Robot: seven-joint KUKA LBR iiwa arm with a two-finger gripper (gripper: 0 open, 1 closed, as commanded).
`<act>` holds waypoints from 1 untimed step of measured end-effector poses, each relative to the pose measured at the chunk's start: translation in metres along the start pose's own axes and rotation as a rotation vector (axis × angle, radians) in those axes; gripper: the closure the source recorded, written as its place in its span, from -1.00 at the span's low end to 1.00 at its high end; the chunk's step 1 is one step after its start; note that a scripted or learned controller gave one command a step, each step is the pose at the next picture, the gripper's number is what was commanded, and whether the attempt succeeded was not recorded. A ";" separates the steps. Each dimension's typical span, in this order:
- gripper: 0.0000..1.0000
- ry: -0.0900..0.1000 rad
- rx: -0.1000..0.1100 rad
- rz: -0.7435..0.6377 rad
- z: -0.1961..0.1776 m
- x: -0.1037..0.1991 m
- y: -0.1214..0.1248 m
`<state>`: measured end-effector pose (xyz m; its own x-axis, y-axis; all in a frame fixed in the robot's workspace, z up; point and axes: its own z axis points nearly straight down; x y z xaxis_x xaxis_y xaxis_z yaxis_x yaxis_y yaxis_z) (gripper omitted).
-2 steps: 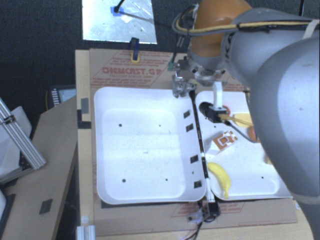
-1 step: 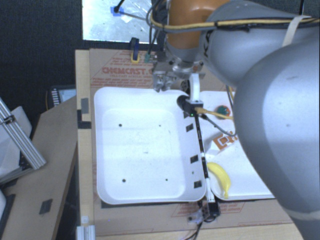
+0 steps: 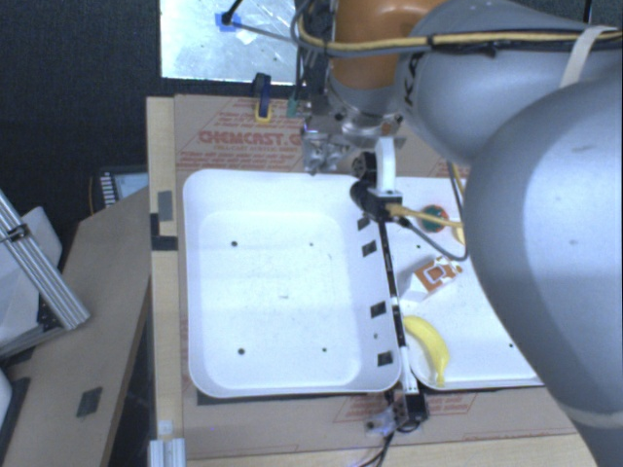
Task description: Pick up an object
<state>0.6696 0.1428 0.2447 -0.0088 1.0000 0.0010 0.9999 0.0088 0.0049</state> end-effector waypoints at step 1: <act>1.00 0.001 0.002 0.000 0.006 0.062 -0.001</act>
